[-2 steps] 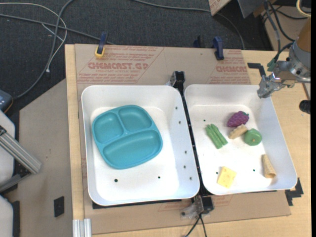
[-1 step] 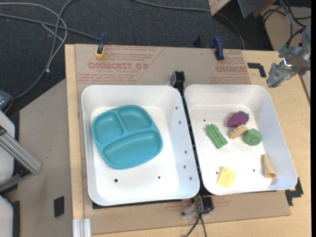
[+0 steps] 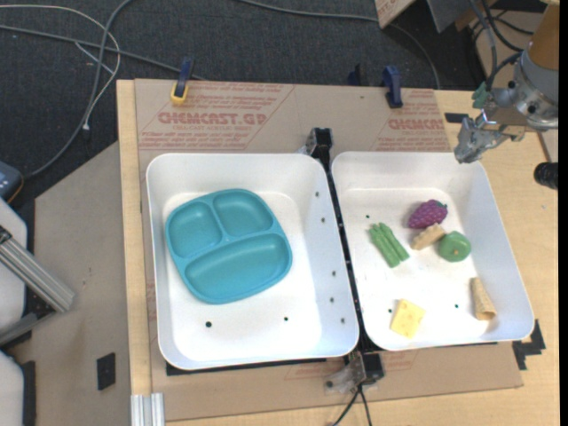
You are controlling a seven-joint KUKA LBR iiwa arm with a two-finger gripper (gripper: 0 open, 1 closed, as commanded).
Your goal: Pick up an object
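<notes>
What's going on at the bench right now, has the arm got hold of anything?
Nothing is visibly held. The gripper hangs above the top right corner of the right bin. In that bin lie purple grapes, a green round fruit, a green bean bundle, a yellow cheese wedge and a tan cone. The left bin holds a teal divided plate.

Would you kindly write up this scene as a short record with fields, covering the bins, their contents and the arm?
left bin: holds a teal divided plate
right bin: holds purple grapes, a tan piece, a green round fruit, green stalks, a yellow cheese wedge, a cone
pincer: above the right bin's far right corner, nothing seen between its fingers
bench: cardboard sheet held by two blue clamps
</notes>
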